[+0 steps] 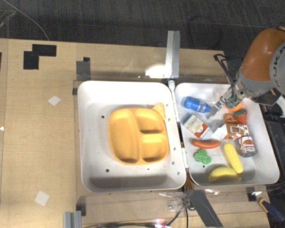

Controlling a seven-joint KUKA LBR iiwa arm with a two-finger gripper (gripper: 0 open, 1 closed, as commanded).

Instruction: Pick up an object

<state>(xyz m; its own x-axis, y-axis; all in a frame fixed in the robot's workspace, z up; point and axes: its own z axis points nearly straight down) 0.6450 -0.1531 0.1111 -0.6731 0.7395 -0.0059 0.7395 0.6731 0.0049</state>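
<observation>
The right bin (270,172) holds several toy items: a blue bottle (196,104), a small white carton (194,124), a red sausage (206,144), a green piece (203,156), a corn cob (233,157), a banana (223,174), a small can (246,145) and an orange-red piece (238,116). My gripper (222,103) hangs over the upper part of this bin, just right of the blue bottle. The orange-banded arm (259,63) reaches in from the upper right. Nothing shows between the fingers.
The left bin (90,127) contains a yellow divided tray (137,134). A metal post (173,56) stands at the back between the bins. The wooden bench (33,141) stretches to the left.
</observation>
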